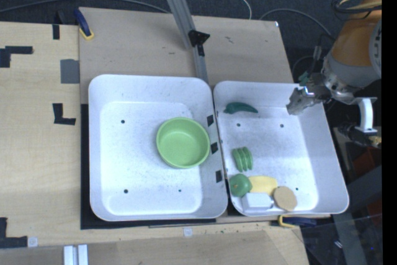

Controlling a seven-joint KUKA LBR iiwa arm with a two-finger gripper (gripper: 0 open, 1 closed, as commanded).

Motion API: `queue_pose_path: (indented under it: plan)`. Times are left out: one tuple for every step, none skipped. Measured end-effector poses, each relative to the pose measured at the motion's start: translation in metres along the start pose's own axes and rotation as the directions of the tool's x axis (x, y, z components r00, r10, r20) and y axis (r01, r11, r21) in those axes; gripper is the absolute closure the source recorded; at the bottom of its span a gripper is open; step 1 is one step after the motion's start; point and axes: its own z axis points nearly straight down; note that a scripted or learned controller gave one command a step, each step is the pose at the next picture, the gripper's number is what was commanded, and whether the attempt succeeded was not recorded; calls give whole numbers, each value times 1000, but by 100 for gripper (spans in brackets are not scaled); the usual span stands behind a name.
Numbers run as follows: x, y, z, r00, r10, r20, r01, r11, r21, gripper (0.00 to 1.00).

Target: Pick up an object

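Note:
The right bin (322,152) holds several small objects. A dark green curved piece (240,108) lies near its far left corner. A ribbed green piece (242,158) sits lower down. At the near edge are a green round piece (240,184), a yellow piece (263,183), a white block (257,200) and a tan disc (285,198). My gripper (298,102) hangs over the bin's far right corner, well apart from all of them, with nothing seen in it. The grey and orange arm (356,46) reaches in from the right.
The left bin (111,96) holds a green bowl (182,143). A grey metal pole (180,6) slants across the bench behind the bins. Cables run over the dark floor at the back. A blue and yellow clamp (82,23) sits at the bench's far left corner.

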Motion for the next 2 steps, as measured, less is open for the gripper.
queue_pose_path:
  plan:
    - [6,2,-45,1000,-2,0,2,1000,-1,100]
    - [62,-2,-35,1000,-6,-2,6,1000,6,100]
